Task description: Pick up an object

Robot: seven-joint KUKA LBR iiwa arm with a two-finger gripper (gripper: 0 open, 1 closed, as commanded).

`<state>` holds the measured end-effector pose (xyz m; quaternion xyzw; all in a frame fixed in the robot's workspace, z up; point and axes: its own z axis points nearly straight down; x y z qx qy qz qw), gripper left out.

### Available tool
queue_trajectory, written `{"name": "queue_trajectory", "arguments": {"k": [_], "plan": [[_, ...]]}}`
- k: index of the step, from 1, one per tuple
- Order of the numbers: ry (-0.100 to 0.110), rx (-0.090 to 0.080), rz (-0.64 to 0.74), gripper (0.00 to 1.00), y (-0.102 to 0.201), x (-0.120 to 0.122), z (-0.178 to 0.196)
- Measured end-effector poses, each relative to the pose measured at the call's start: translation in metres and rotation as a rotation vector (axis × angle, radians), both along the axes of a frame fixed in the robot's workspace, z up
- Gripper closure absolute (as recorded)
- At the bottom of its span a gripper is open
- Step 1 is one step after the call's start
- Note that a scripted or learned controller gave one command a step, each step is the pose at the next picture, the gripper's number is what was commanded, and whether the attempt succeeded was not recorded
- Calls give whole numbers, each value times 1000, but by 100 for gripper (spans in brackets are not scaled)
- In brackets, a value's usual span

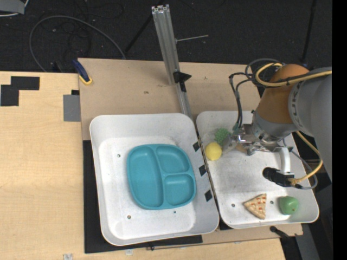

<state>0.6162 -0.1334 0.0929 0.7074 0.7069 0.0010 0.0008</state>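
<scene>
1. In the camera view we see the bench (135,85) carrying two shallow white bins side by side: the left bin (108,140) and the right bin (238,210).
2. In the left bin lies a teal divided tray (161,175), roughly in the middle, with three compartments facing up.
3. The grey arm (312,107), with its orange band (276,99), reaches in from the right and bends down over the upper part of the right bin.
4. We find the gripper (238,141) low over the upper left area of the right bin; whether it is released or clenched we cannot tell, as the wrist hides its tips.
5. Just left of the gripper sits a green leafy object (221,135), and just below that a yellow ball (213,151), near the bin's left wall.
6. Near the lower edge of the right bin lie a pizza slice (256,205) and, just beside it on the right, a green round object (288,204), both well apart from the gripper.
7. A black cable end (276,175) hangs over the bin's right side.
</scene>
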Motion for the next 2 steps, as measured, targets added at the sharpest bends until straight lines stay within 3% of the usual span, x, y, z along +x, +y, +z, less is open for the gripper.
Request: {"name": "queue_trajectory", "arguments": {"k": [1,2], "plan": [[-5,3,-2,100,1,2,11],[2,-1,-4,100,-2,-5,56]]}}
